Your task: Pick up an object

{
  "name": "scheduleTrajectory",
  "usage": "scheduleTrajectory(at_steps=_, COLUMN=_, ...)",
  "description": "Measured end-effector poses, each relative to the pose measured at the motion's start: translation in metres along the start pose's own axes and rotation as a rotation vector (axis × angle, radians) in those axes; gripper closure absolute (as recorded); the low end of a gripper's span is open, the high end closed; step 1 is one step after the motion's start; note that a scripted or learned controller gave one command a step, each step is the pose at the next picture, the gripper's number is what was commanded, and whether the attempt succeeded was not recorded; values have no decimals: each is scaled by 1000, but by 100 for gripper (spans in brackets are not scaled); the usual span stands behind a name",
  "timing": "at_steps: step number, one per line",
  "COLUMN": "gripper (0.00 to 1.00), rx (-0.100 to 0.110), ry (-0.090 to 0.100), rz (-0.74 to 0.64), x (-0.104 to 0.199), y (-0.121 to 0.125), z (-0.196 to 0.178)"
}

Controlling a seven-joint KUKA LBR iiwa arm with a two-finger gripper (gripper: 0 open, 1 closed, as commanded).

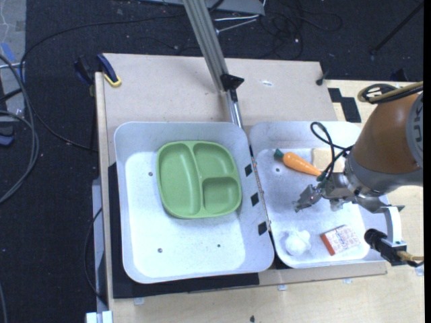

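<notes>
The bench [168, 86] — a pale board — carried two shallow white bins side by side, and a grey metal pole [205, 32] slanted down across it toward the seam between them. The left bin [135, 247] held a green divided plate [199, 179] with three compartments, lying flat in its upper half. The arm [387, 147] reached in from the right, its orange band broad and rounded above the wrist, the grey wrist section bent downward and leftward over the right bin [269, 140]. The gripper [306, 199] sat low over the middle of that bin, pointing left; whether it was released or clenched could not be told, and nothing showed as grasped. The task's things lay in the right bin: an orange carrot [301, 163] with a small green tip lay slanted near the bin's upper part, just above the gripper and apart from it; a pale yellowish block [322, 158] sat just beside the carrot's right end, partly hidden by a black cable [323, 140]; a red-and-white packet [339, 239] rested near the lower right corner; and a small crumpled white object [296, 242] — too blurred to identify — lay near the lower edge, left of the packet.
</notes>
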State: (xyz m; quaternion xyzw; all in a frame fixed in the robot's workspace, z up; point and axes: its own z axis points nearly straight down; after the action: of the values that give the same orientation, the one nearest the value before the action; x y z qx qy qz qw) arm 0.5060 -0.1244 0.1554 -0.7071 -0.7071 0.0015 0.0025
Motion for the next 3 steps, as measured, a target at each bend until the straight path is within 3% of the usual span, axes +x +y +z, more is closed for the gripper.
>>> scheduleTrajectory(at_steps=1, gripper=0, rx=-1, ry=0, rz=0, x=5, y=8, z=59)
scheduleTrajectory(at_steps=2, gripper=0, rx=-7, ry=-2, rz=1, x=4, y=8, z=62)
scheduleTrajectory(at_steps=3, gripper=100, rx=-12, ry=-4, rz=3, x=4, y=10, z=50)
